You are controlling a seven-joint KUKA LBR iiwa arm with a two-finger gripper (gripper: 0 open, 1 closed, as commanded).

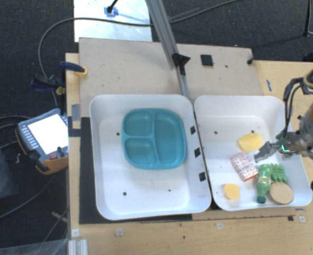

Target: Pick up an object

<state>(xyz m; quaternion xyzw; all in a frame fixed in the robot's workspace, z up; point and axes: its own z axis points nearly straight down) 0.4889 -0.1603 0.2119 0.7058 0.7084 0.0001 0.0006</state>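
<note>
- right bin: yellow block, red-white box, green bottle, green bumpy piece, tan disc, small yellow piece.
- gripper sits low just right of the yellow block, above the box; cannot tell its state.
- left bin: teal divided plate.

1. The scene was brightly and evenly lit from above, with no dim corners on the bench.
2. The two white bins were close to overexposed, their floors losing surface texture.
3. Strong glare washed out the pale sheet at the upper left of the frame and the screen of the handheld pendant at the left edge.
4. Shadows were soft and short, hugging the bin walls.
5. The picture was low in resolution and slightly soft overall; small items at lower right looked blurred at their edges.
</note>
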